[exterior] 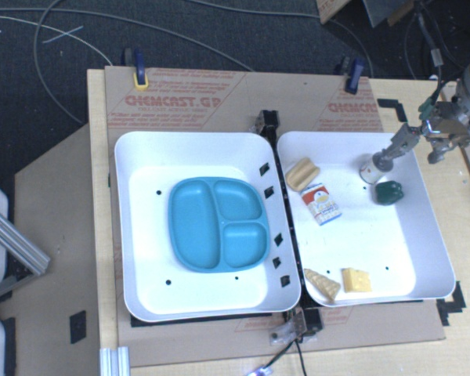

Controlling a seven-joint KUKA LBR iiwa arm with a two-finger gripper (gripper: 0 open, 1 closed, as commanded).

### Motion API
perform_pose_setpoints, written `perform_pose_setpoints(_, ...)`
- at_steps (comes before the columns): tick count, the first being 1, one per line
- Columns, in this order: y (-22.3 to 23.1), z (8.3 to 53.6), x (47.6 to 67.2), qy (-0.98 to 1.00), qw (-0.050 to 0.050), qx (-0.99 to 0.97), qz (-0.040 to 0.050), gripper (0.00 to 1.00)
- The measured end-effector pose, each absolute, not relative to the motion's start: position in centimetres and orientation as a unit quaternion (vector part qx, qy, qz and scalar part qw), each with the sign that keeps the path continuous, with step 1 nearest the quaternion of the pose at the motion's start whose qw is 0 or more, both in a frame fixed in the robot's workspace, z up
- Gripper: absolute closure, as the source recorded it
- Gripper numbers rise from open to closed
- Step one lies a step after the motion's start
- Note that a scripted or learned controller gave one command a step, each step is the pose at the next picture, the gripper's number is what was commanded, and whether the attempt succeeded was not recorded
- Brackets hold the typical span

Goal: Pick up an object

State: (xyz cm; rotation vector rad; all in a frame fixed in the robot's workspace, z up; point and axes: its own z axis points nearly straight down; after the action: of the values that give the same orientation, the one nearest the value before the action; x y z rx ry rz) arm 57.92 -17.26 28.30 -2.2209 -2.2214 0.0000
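Observation:
Several small objects lie in the right bin (423, 241). A tan bread roll (301, 173) sits near the divider, with a red and white carton (321, 204) just below it. A dark green lump (388, 192) rests toward the right side. A yellow cheese block (356, 280) and a pale wedge (323, 285) lie at the front edge. My gripper (399, 149) reaches in from the right over the bin's far right corner. Its grey tip ends just above and left of the green lump. Nothing visibly hangs from it.
The left bin (141, 210) holds a blue divided plate (218, 224). A black divider with clips (278, 210) runs between the bins. Clamps (140, 75) stand on the cardboard-covered bench's far edge. Cables lie on the dark floor beyond.

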Motion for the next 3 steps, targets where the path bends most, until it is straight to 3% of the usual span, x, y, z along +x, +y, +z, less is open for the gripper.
perform_pose_setpoints(3, -16.3, 12.0, 57.5, -0.707, 0.003, -0.707, 0.0012, 0.00)
